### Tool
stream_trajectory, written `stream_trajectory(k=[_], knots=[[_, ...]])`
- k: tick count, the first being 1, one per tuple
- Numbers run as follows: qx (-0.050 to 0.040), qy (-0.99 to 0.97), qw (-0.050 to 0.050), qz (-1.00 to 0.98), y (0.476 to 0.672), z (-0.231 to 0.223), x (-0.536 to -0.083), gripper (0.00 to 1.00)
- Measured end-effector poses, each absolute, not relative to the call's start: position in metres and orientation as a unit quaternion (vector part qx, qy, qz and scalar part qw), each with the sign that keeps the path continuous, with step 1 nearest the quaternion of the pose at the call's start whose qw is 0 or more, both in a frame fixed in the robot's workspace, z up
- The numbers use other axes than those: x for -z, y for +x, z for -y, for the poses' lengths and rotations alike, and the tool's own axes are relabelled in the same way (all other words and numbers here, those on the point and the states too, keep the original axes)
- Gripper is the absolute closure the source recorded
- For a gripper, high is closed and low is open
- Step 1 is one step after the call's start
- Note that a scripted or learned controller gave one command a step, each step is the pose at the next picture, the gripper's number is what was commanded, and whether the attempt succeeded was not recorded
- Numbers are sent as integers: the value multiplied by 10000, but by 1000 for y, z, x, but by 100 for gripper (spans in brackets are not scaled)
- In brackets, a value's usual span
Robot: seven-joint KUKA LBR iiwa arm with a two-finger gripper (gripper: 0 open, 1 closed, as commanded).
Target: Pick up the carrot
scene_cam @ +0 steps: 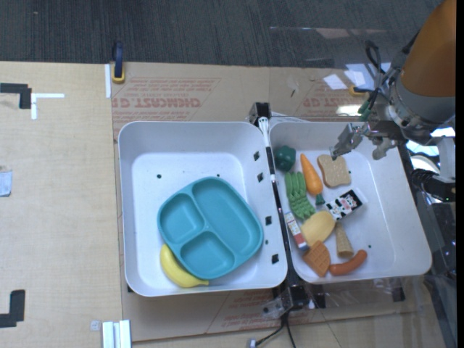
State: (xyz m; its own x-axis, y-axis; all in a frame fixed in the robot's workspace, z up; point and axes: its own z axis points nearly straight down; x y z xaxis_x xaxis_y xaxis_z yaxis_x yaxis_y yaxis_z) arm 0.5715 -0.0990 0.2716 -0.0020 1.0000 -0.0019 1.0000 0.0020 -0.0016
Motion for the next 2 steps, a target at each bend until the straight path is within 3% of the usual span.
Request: stream_trajectory(k=[1, 2], knots=[[21, 7175, -9, -6966, 610, 38, -191, 0], [-16, 7322, 28, -6811, 609, 94, -97, 0]])
